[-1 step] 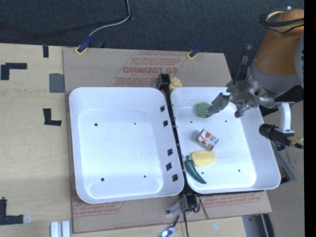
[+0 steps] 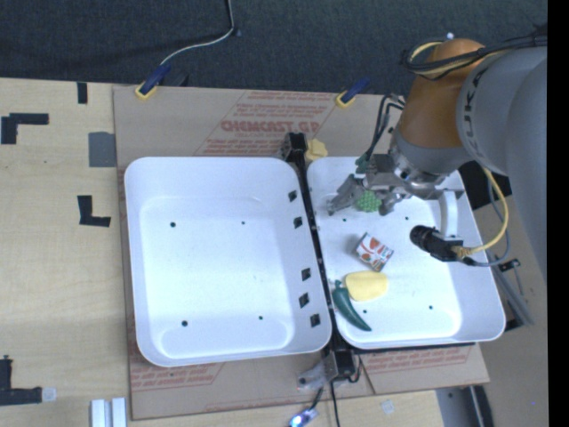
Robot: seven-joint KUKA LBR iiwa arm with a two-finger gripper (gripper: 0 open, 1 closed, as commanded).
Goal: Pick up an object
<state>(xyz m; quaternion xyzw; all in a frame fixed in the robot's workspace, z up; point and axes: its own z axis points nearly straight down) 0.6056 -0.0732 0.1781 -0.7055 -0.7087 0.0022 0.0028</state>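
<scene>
Gripper [image 2: 364, 200] fingers look spread around a small green object [image 2: 366, 202] near the back of the right bin [image 2: 480, 323], beyond the red-and-white packet [image 2: 374, 251], so a loose, off-centre pinch could let it slip free on lifting.

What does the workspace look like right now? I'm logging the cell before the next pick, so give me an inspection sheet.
Surface: cardboard sheet on a wooden bench, bearing a left bin and a right bin.
Job's things: in the right bin, a yellow piece, a green pepper, a small carton and a green item at the gripper.
Clutter: black clips along the divider.
Gripper: gripper low over the right bin's far end.
Cables: white cable on the dark backdrop; yellow cable by the arm.
Surroundings: black tape marks on the bench.
</scene>
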